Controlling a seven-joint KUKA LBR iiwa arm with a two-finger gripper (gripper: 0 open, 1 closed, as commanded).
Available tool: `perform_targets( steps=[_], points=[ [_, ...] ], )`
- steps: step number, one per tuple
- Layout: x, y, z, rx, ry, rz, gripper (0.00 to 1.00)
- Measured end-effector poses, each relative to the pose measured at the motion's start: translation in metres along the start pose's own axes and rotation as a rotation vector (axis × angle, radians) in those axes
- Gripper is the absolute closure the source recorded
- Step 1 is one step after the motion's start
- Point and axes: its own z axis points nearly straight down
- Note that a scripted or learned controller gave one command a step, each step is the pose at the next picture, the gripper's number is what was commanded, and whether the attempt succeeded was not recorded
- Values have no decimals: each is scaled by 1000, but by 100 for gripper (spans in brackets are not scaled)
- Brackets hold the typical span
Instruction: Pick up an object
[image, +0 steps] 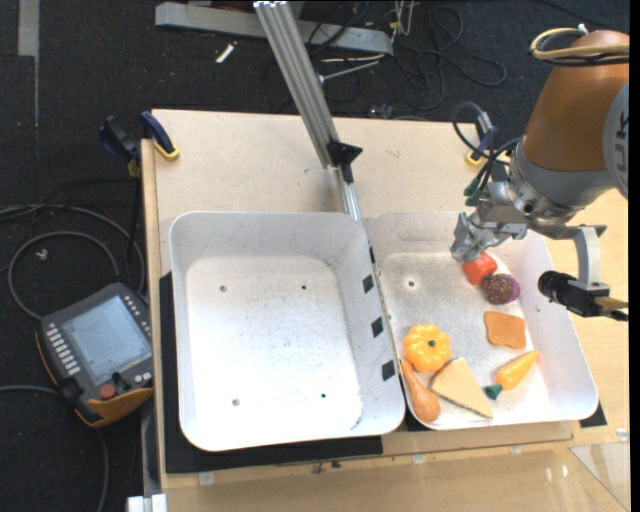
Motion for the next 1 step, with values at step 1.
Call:
perform_targets(
  steps=[1],
  points=[
    [60,8,17,1,0,-1,100]
  ],
)
